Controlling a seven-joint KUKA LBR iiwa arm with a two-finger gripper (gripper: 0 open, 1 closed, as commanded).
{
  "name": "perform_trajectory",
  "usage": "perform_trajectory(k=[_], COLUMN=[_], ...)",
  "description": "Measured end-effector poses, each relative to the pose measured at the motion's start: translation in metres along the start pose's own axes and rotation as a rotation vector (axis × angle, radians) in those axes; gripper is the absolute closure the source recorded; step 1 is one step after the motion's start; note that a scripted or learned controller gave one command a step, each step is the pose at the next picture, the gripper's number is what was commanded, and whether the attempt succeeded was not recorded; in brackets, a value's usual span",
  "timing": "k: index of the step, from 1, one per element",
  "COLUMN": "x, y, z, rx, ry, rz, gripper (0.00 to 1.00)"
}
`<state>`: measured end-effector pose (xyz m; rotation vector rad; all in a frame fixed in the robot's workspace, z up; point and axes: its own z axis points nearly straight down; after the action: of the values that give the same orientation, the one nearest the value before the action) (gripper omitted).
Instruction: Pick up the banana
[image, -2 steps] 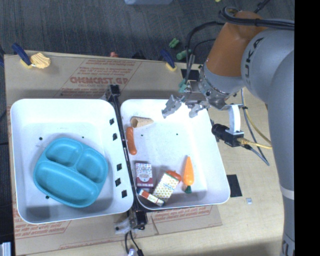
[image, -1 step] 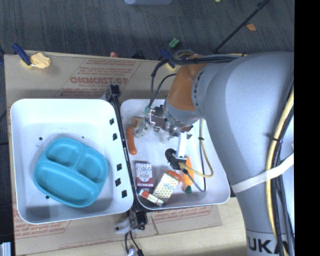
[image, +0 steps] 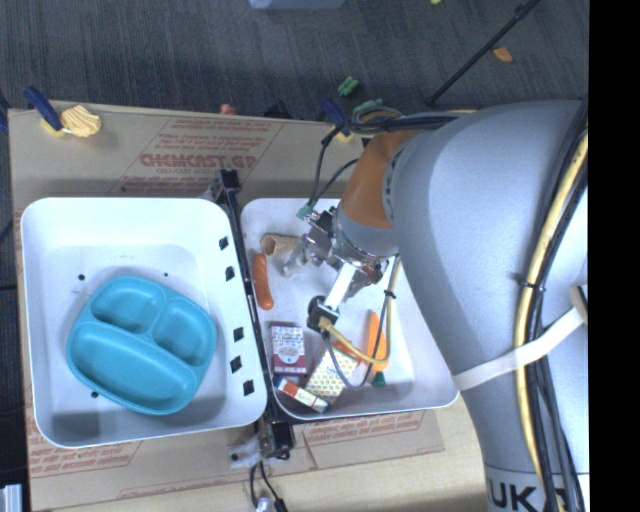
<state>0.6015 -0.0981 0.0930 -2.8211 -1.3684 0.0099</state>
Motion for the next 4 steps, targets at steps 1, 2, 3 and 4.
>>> perform_trajectory(k=[1,2,3,4], x=[0.025,-0.01,0.051,0.061], y=[0.021,-0.007,-0.112,-0.196], z=[0.001,0.002,-0.098,-0.096], rx=[-0.003,0.001,-0.001,-0.002], ry=[0.002,0.001,0.004,0.001], rz=[0.167,0.407,0.532,0.649], gripper=[0.0,0.0,0.0,0.0])
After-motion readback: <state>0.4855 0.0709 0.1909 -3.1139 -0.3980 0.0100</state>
